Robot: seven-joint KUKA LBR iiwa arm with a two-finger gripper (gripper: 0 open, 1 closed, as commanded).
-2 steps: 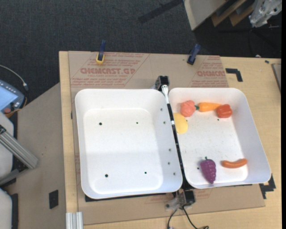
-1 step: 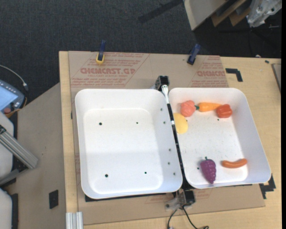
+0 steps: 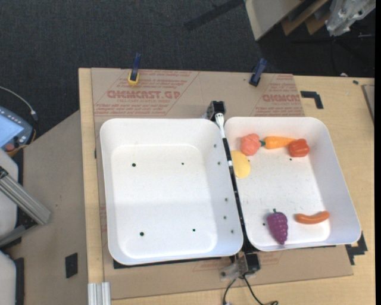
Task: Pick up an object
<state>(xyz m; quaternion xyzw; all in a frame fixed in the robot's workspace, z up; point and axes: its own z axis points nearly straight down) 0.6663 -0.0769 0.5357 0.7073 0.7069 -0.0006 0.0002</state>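
Note:
The right bin [image 3: 333, 161] holds several toy foods. Along its far side lie a pink round piece [image 3: 250, 144], an orange carrot [image 3: 278, 142] and a red pepper [image 3: 299, 148], nearly in a row. A yellow piece [image 3: 240, 164] rests against the bin's left wall. A purple bunch of grapes [image 3: 277, 226] lies near the front, with an orange-red chili [image 3: 312, 218] to its right.
The left bin [image 3: 161, 190] adjoins the right one, joined by a black divider strip [image 3: 228, 173]. Both stand on a cardboard sheet [image 3: 178, 89] held by blue clamps [image 3: 135, 68]. A grey metal part [image 3: 348, 15] hangs at the top right edge.

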